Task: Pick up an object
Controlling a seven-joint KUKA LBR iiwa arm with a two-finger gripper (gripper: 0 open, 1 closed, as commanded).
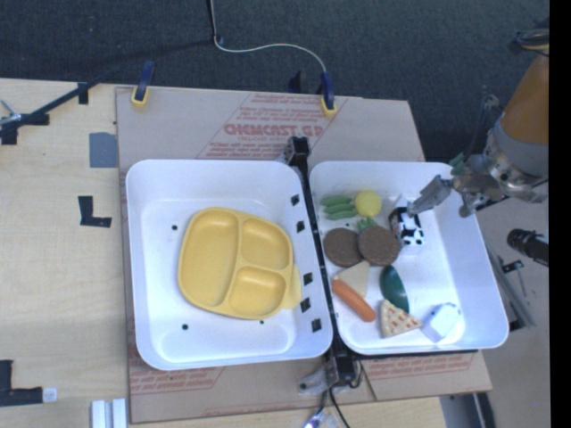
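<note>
Black-and-white toy cow [409,227] | lies in right white bin [482,266], just right of two brown round cookies [360,246] | pincer [446,200] just above-right of cow, fingers spread, grasping nothing | yellow divided plastic tray [235,262] in left white bin [147,239]

I can make out red print on the cardboard sheet [268,132] behind the bins. The large line looks like "CHEMCAST GP", read upside down from my side. The smaller lines around it are too blurred for me to read.
</note>
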